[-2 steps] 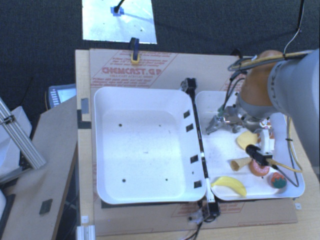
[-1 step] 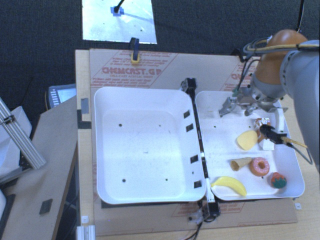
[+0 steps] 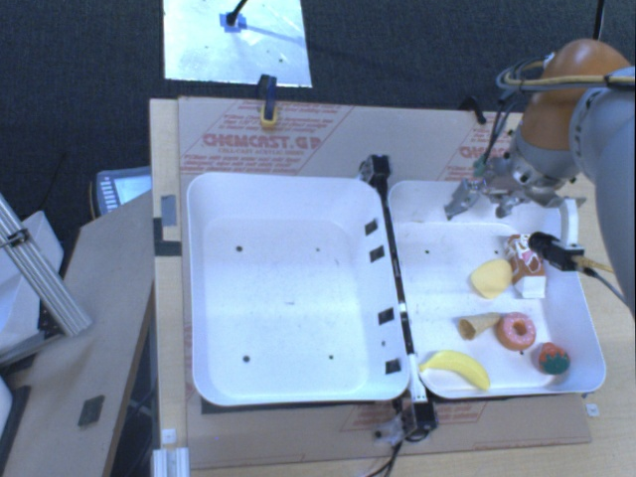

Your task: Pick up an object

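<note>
My gripper (image 3: pixel 482 205) hangs over the far edge of the right bin (image 3: pixel 437 266), with its two fingers spread apart and nothing between them. Several toy foods lie in that bin's near right part. A yellow round piece (image 3: pixel 490 278) is closest, below and slightly right of the gripper. Beside it are a red-and-white toy (image 3: pixel 523 255) and a small white block (image 3: pixel 533 288). Nearer the front lie a cone (image 3: pixel 477 324), a pink donut (image 3: pixel 516 331), a red fruit with a green top (image 3: pixel 553 359) and a banana (image 3: pixel 457 369).
The left bin (image 3: pixel 288 286) sits beside the right one, with a black clipped divider (image 3: pixel 390 266) between them. A black cable piece (image 3: pixel 554 249) from the arm hangs over the right bin's right side. A metal plate (image 3: pixel 237 28) lies beyond the bench.
</note>
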`<state>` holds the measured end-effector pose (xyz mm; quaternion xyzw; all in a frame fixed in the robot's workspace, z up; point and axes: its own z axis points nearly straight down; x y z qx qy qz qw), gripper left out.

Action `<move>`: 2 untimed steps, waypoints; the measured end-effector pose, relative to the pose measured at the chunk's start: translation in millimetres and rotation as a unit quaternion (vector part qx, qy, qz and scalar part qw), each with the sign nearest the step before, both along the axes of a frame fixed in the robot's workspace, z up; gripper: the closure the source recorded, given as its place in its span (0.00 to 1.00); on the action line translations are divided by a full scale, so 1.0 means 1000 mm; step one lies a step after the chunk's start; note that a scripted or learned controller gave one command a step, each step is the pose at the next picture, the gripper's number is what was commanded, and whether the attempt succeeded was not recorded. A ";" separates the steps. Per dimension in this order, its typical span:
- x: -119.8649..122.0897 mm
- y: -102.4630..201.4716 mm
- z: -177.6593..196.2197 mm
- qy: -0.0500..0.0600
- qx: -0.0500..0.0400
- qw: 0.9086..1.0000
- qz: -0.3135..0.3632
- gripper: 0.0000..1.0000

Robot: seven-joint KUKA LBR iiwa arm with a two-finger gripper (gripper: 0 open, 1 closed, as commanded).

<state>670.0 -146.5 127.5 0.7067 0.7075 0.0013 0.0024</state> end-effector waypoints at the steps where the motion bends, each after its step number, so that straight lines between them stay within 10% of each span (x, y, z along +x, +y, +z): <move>1: 0.000 -0.035 0.107 -0.004 -0.002 1.000 -0.001 0.00; 2: -0.003 -0.054 -0.008 0.005 0.001 1.000 -0.001 0.00</move>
